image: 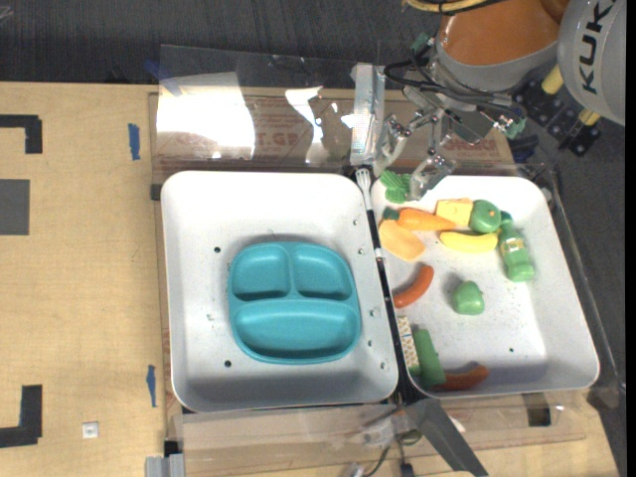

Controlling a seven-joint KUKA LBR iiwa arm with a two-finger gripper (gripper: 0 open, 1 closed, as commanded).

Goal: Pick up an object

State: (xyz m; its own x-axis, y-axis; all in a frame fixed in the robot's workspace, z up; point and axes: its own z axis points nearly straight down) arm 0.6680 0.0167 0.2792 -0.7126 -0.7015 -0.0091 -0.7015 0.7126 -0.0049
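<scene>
Step in hand, by judgement: approach; nothing grasped yet. The next move calls for a descent onto one toy at the right bin's far-left corner.

- Grey arm with orange band: enters top right, wrist bent down over that corner.
- Shallow white right bin (556, 296): holds the toy food.
- Teal three-compartment plastic tray (293, 301): left of that bin.
- Two-finger gripper (412, 167): fingers spread, released, just above a small green toy (395, 186).
- Orange carrot-shaped toy (425, 222): just nearer than the green one.
</scene>
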